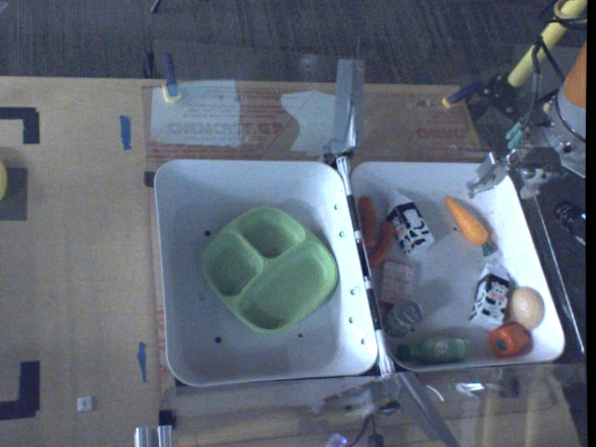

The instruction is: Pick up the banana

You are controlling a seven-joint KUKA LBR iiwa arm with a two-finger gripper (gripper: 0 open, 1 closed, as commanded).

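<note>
My gripper (507,179) hangs over the far right corner of the right bin (549,277). Its fingers (480,181) stand open with nothing between them. The closest item is an orange carrot (468,222), lying just below and left of the gripper. The right bin also holds a black-and-white carton (410,227), a second small carton (491,298), a pale egg (526,306), a red tomato (509,340), a green cucumber (434,348), a tin can (403,317) and a reddish sausage (372,228) along the left wall.
The left bin (186,203) bears a green divided plate (270,268). A yellow thing (2,181) sits at the bench's left edge, cut off by the frame. The arm and its yellow-wrapped cable (540,43) fill the top right.
</note>
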